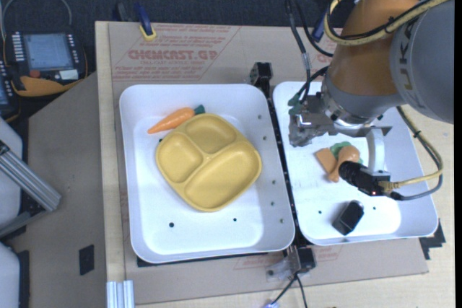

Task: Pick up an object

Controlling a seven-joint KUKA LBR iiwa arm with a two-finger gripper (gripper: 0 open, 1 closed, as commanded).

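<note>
I am taking the yellow plate (209,162) as my mark. My gripper (306,130) is hanging over the right bin (317,205), to the right of the plate in the camera view, just across the two walls where the bins are meeting. I cannot tell how far it is open, and I am seeing nothing held in it.

The small orange toy (330,162) with its green tip is lying on the floor of that bin, a little farther right of the plate than my gripper, at about the level of the plate's middle. It is sitting just beside my gripper; whether the two are touching, I cannot tell. The black block (349,217) is resting farther right again and lower than the plate's bottom edge, apart from the toy.

The plate itself is sitting tilted in the middle of the left bin (144,205), its three hollows facing up. A carrot (172,120) is lying against the plate's upper left rim, its green end pointing right.

Beyond the plate's top, a cardboard sheet (180,54) is lying flat under both bins.
</note>
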